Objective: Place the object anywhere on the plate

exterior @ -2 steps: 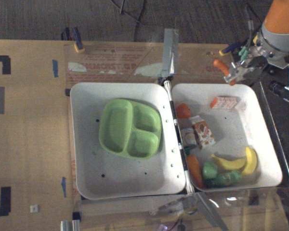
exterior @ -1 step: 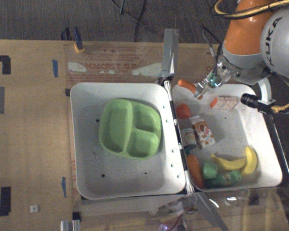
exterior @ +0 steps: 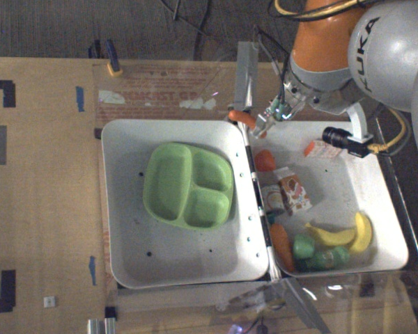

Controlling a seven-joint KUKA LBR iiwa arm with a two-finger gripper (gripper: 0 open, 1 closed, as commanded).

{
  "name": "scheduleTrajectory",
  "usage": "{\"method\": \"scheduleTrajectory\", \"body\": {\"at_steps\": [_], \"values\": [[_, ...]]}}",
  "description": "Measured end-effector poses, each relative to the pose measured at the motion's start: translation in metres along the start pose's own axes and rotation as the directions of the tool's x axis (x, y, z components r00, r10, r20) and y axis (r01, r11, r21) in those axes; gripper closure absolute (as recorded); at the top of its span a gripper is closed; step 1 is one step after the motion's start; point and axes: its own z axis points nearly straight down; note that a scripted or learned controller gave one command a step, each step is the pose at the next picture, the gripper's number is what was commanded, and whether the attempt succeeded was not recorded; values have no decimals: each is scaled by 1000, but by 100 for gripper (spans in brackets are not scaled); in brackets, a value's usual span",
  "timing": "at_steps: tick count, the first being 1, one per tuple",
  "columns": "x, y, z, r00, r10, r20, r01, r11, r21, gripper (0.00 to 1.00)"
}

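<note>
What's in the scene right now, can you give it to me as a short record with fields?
plate: green, divided, in the left bin, nothing on it
right bin: tomato, carton, carrot, bananas, green items
gripper: above the top of the divide between the bins, by a small orange object; grasp cannot be judged
arm: reaching in from the upper right
task state: no object on the plate yet
</note>
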Motion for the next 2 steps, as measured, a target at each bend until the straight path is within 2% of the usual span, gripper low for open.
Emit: {"method": "scheduleTrajectory", "body": {"at_steps": [1, 2], "values": [[69, 37, 16, 980, -197, -5, 198, 980, 3, 100], [69, 37, 16, 980, -197, -4, 197, 980, 2, 0]]}}
